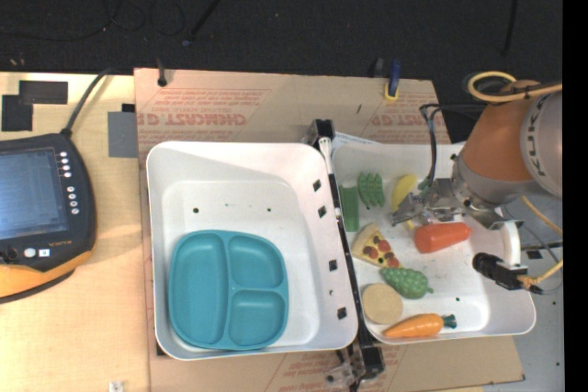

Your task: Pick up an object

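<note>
White plastic, two shallow bins side by side on brown printed cardboard (pixel 276 106).

Left bin (pixel 230 174): one teal tray (pixel 228 289), smooth, rounded corners, three compartments, lying toward the near side.

Right bin (pixel 501 312): toy foods, glossy.
- Green knobbly piece (pixel 370 189), far left.
- Green bar (pixel 349 207) just beside it.
- Yellow piece (pixel 403 189), partly hidden by the gripper.
- Pizza slice (pixel 376 247), wedge with red dots.
- Red piece (pixel 442 238), oblong, right of the pizza slice.
- Green bumpy piece (pixel 405 281).
- Tan disc (pixel 382 303), flat, near left.
- Carrot (pixel 418 325), orange with green tip, against the near wall.

Gripper (pixel 415 208): low over the bin's far middle, just beside the red piece; finger state cannot be made out. Arm cut off at right.

Black pendant (pixel 41 207), far left, partly cut off.
</note>
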Motion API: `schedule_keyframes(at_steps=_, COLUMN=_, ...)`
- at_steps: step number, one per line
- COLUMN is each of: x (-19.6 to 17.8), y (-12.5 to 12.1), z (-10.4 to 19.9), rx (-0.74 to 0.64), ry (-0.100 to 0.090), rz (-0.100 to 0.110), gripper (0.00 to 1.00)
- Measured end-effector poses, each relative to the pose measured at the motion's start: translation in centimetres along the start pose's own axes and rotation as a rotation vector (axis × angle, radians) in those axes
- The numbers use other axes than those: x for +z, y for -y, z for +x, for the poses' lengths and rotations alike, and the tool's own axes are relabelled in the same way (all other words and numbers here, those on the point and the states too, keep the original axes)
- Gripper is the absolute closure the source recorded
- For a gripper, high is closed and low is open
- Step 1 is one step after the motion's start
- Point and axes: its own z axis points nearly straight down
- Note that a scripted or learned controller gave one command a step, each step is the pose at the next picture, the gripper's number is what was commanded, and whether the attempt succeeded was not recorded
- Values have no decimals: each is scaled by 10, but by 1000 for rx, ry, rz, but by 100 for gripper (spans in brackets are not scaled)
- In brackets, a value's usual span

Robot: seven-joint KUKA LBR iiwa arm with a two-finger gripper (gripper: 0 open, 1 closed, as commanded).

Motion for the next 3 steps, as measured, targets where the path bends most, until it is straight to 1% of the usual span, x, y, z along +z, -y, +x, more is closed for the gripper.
schedule_keyframes(at_steps=1, x=8, y=67, z=60, rx=7, ry=-10, rz=36, gripper=0)
schedule_keyframes(at_steps=2, x=2, y=67, z=59, rx=12, ry=-14, rz=45, gripper=100)
schedule_keyframes(at_steps=3, x=2, y=67, z=59, rx=12, ry=-14, rz=45, gripper=0)
